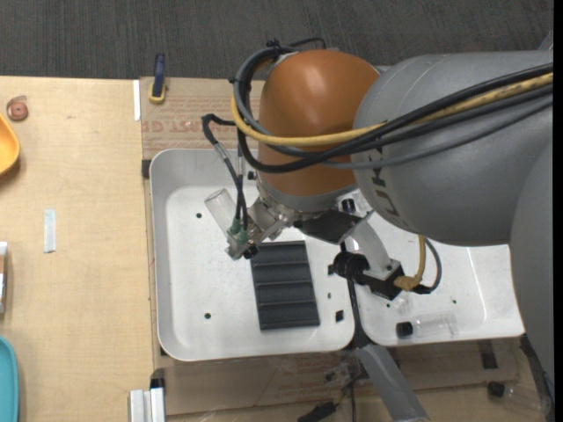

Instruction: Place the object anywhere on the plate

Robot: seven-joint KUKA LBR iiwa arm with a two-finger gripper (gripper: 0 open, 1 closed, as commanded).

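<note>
One dark ribbed block (285, 285) lies flat in the left white bin (180, 262). My gripper (239, 246) hovers at its far-left corner; its closure cannot be determined.

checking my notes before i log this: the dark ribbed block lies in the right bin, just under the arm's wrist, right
Not quite. The camera view shows the dark ribbed block lying in the left bin, not the right one. The rest holds: it sits just under the arm's wrist.
</note>
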